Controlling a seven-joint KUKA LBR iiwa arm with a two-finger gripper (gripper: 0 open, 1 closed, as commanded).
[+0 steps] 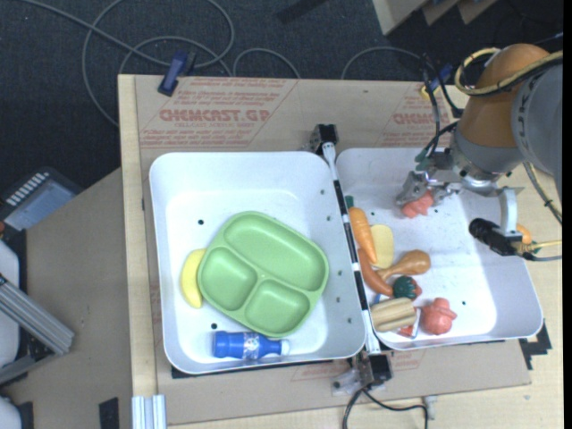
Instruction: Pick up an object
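gripper [418, 189] low in right bin [509, 307], far end | jaw state: cannot tell | small red-orange object [416, 206] just below fingertips, touching or not unclear | carrot [362, 237], pink toy [437, 316] near front

Pincer [418, 192] low, arm [500, 105] overhead

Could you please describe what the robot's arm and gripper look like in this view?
The arm is grey and rounded, with a broad orange band above the wrist. Thin black and yellowish cables loop down beside the band. The wrist narrows into a silver-grey metal gripper. A black cylindrical part sticks out below the wrist.
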